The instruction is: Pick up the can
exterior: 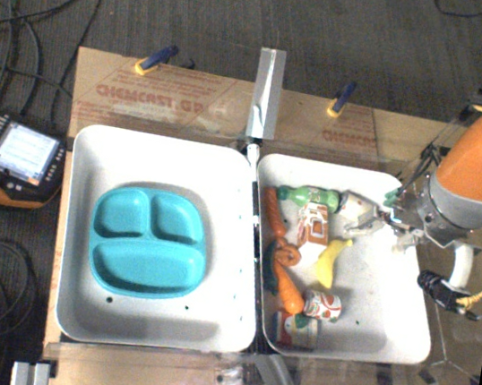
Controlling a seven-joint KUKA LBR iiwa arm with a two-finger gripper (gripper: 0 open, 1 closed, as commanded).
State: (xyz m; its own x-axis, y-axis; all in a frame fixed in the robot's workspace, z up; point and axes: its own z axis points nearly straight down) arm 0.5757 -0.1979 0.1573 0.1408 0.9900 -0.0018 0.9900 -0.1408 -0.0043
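At the far left we see a handheld control pendant lying on the dark floor beside the bench; next comes the left bin, which holds a turquoise divided plate with three compartments; a metal divider stands upright at the back between the two bins. In the right bin we find a carrot along the left wall, a second carrot lower down, a green bottle lying on its side at the back, a small white and orange carton just below it, and a yellow banana near the middle. The can lies on its side toward the front of this bin, short, with a red and white label and a pale end; a second tin rests just beside it at the front wall. The gripper hangs over the bin's back right, near the bottle's cap; we cannot tell how its jaws stand; the grey arm's orange band shows at the right.
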